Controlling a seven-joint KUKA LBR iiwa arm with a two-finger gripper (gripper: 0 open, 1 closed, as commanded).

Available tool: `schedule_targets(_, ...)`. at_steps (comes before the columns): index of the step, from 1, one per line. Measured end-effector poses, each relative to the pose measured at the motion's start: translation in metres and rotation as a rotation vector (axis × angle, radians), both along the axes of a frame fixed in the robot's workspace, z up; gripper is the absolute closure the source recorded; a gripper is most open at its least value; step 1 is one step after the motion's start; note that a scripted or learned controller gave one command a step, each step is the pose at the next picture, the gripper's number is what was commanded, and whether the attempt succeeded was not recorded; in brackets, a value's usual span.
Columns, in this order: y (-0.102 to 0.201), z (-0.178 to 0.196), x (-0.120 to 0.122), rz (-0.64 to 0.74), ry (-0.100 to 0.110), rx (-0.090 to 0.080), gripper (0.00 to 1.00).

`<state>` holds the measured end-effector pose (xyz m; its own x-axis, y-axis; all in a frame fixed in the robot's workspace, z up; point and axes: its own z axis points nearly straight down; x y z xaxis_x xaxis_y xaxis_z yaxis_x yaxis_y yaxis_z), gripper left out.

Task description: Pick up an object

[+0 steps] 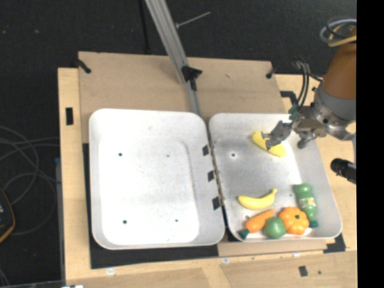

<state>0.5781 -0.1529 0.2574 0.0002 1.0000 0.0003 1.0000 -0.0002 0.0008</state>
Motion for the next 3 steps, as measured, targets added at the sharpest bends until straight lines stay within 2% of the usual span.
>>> schedule_targets(1,0.028,-0.109,-0.042,0.0,0.008,0.001,0.0)
schedule_targets(2,-0.05,-0.158,0.0,-0.004,0.002,-0.001,0.0)
schedule_targets(3,-0.056,-0.156,0.051,0.001,-0.001,-0.001,0.0)
